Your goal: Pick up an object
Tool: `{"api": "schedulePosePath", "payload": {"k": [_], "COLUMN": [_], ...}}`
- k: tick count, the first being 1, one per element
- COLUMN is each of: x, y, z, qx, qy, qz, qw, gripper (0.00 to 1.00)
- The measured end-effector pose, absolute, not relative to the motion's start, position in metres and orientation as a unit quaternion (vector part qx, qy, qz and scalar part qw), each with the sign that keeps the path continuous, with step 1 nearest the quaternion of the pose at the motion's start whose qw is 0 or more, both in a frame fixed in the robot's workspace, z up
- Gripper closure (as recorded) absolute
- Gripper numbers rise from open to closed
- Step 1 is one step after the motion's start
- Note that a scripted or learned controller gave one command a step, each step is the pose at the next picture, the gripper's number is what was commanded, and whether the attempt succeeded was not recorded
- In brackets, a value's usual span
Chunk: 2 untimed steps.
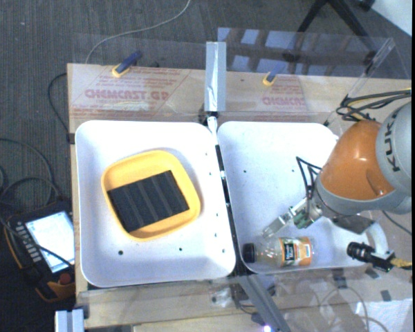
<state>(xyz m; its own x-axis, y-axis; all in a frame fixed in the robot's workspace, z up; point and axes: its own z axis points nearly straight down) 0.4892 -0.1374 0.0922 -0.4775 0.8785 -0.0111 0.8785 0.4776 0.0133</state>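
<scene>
Hand first: we see it low over the right bin, just above a small clear bottle with an orange label and dark cap, lying on its side near the bin's front edge. Whether the hand is apart or together we cannot tell; the wrist hides most of it. Nothing sits visibly between its tips, so we judge the pick not yet made: the closing and the lift remain. Across the divider, the left bin holds a yellow tray with a dark ridged insert.
</scene>
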Motion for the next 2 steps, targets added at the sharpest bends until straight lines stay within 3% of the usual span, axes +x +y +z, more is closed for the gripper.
{"api": "schedulePosePath", "payload": {"k": [1, 2], "x": [0.483, 0.484], "y": [-0.191, -0.129], "z": [0.12, 0.097], "qx": [0.641, 0.568], "qy": [0.768, 0.823], "qz": [-0.0007, 0.0], "qw": [0.0, -0.001], "gripper": [0.0, 0.0]}}
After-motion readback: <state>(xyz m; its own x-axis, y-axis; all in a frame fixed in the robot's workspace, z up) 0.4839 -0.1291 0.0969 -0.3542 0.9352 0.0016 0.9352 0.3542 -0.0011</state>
